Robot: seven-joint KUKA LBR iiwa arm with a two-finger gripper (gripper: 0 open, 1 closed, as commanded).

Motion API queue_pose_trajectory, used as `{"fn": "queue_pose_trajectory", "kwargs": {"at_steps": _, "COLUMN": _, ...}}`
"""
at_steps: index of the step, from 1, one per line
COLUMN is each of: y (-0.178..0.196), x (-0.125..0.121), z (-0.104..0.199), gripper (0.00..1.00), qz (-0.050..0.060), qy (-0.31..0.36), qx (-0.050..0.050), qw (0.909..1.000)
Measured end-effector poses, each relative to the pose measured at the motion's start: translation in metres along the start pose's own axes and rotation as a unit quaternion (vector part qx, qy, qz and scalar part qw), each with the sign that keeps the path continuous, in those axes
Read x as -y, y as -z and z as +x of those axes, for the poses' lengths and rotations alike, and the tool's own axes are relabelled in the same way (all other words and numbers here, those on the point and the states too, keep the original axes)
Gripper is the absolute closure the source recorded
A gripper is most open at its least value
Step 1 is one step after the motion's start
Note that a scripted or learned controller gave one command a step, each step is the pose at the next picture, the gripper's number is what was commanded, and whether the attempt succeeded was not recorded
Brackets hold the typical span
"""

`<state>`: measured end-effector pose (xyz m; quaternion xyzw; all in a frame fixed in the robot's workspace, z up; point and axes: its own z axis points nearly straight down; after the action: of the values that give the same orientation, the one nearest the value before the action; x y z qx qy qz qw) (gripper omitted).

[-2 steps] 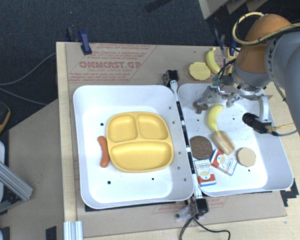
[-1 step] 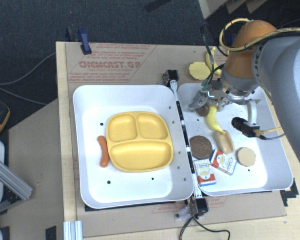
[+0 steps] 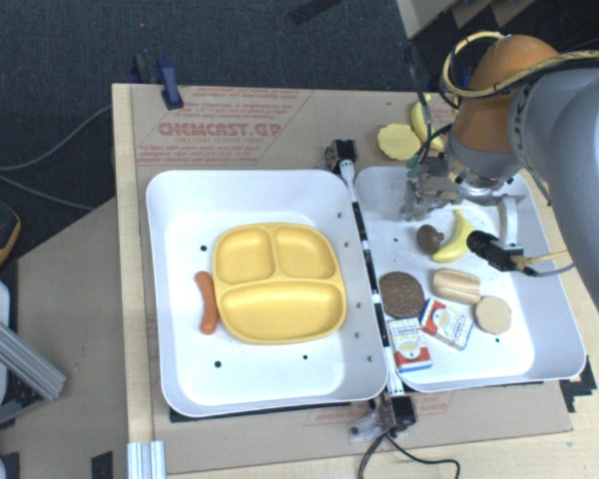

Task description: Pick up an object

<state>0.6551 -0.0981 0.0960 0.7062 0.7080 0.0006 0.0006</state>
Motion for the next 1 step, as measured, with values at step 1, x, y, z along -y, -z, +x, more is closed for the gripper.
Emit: {"fn": "queue_pose_trajectory", "kwargs": {"at_steps": 1, "y": -0.0008, "x": 0.0003, "z": 0.0000, "gripper": 0.00, "qz": 0.001, "qy": 0.000, "qx": 0.000, "qw": 1.0000}}
